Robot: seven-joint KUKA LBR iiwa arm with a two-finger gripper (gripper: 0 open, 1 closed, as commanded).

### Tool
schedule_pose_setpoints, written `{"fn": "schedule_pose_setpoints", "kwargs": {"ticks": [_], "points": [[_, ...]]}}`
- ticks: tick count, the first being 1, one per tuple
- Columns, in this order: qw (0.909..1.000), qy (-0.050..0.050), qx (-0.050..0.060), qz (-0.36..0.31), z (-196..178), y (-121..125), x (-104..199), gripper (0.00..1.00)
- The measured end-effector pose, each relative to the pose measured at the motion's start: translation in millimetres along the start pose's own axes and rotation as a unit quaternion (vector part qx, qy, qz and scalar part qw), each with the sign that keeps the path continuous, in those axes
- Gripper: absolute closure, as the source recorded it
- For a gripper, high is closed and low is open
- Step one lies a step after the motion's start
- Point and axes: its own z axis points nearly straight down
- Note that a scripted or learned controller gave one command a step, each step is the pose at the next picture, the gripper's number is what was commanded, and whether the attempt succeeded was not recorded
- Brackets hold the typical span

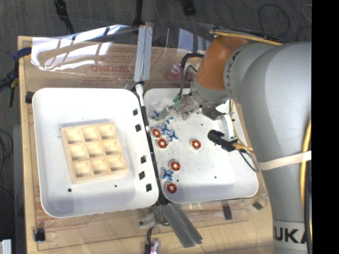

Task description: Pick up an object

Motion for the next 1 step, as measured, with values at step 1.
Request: {"fn": "schedule_pose_setpoints", "kwargs": {"ticks": [1], "points": [[0.9992,0.001,0.001,-0.040,11.8,-86.1,8.1,0.00]]}}
